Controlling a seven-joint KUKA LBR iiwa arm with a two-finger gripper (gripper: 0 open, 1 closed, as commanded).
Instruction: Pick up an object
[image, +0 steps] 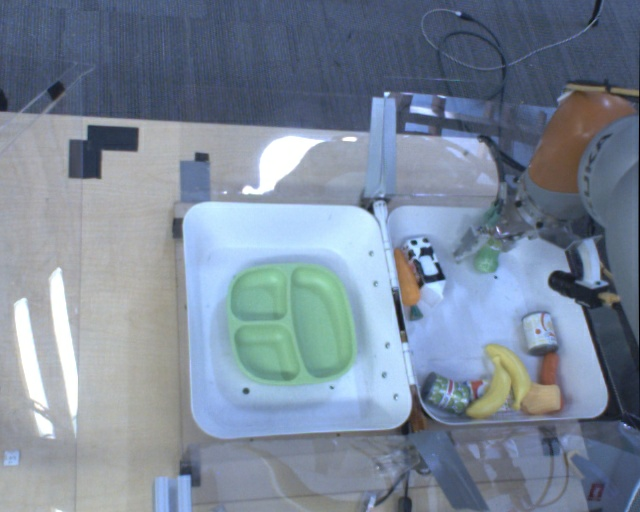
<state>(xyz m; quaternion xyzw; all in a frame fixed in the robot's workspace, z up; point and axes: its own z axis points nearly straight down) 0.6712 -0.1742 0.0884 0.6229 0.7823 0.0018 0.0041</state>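
One small rounded green object is sitting clamped between the metal gripper fingers, hanging above the glossy white right bin near a curved yellow banana.

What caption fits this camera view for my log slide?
Gripper hovers over a small green object in the right bin; a green divided plate sits in the left bin.
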